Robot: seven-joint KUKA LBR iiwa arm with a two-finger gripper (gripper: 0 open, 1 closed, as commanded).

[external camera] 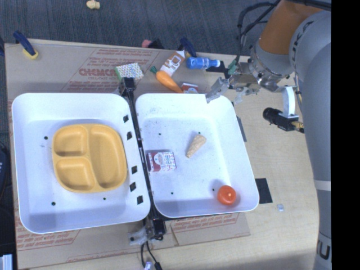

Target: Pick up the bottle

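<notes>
- Overhead, the grey arm (315, 66) with its orange band is reaching in from the right, its gripper (226, 93) hanging over the far right corner of the right bin (169, 108).
- Its two fingers (215, 93) are standing apart, with nothing between them.
- Lying on its side on the cardboard just beyond that bin is the blue bottle (201, 63), outside both bins and a little to the left of the gripper, not touching it.
- Beside the bottle, an orange carrot (168, 81) and a small white-and-orange carton (173, 62) are resting near the bin's far rim.
- Sitting inside the right bin are a tan cone (196, 145), a red-and-white packet (161, 161) and an orange ball (226, 194), all well apart from one another.
- Occupying the left bin (34, 207) is a yellow divided plate (89, 157).
- Resting on the dark floor beyond the bench is a small yellow object (93, 4).
</notes>
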